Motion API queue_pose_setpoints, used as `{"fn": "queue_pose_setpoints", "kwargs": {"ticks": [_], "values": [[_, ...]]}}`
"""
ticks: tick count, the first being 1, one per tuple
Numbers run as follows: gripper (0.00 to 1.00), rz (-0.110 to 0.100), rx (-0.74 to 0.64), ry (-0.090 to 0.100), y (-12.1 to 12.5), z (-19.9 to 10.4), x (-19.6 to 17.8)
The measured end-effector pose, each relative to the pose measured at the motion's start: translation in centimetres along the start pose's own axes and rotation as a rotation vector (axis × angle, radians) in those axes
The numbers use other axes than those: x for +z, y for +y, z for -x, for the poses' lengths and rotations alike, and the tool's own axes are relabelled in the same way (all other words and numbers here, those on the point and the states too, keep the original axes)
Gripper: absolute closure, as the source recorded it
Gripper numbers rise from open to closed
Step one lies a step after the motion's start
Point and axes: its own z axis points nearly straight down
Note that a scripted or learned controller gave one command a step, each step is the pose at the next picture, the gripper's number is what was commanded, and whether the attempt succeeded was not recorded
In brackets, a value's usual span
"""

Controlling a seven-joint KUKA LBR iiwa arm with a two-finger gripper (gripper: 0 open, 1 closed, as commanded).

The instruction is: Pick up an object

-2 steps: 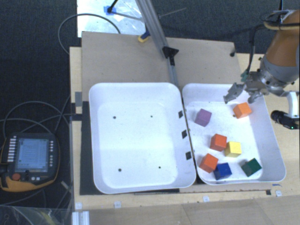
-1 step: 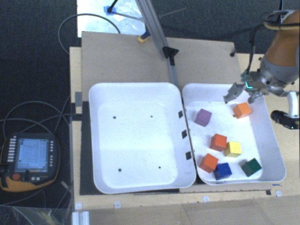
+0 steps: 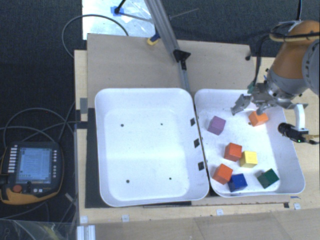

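In the right bin [image 3: 290, 154], my gripper [image 3: 250, 107] hangs over the far part with its fingers spread open. A small orange block [image 3: 258, 118] lies on the bin floor just below and right of the fingertips, and it is not between them. A purple cube [image 3: 216, 125] sits to the gripper's left. Nearer the front lie a red-orange cube [image 3: 232, 151], a yellow cube [image 3: 249, 158], an orange cube [image 3: 223, 173], a blue cube [image 3: 237, 182] and a green cube [image 3: 268, 177].
The left bin [image 3: 107, 134] stands beside the right one, sharing a middle rim. A slanted metal pole [image 3: 165, 29] ends at the bins' far junction. A teach pendant [image 3: 31, 171] lies on the floor at the left.
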Motion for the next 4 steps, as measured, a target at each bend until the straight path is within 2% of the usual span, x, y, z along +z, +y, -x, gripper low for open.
{"fn": "queue_pose_setpoints", "kwargs": {"ticks": [1,2,3,4], "values": [[0.00,-0.001,0.000,0.001,0.0,-0.6,6.1],[0.00,0.004,0.001,-0.001,0.1,-0.6,7.7],[1.00,0.007,-0.001,-0.001,0.2,-0.6,6.5],[1.00,0.009,0.001,-0.002,1.4,-0.5,1.0]]}}
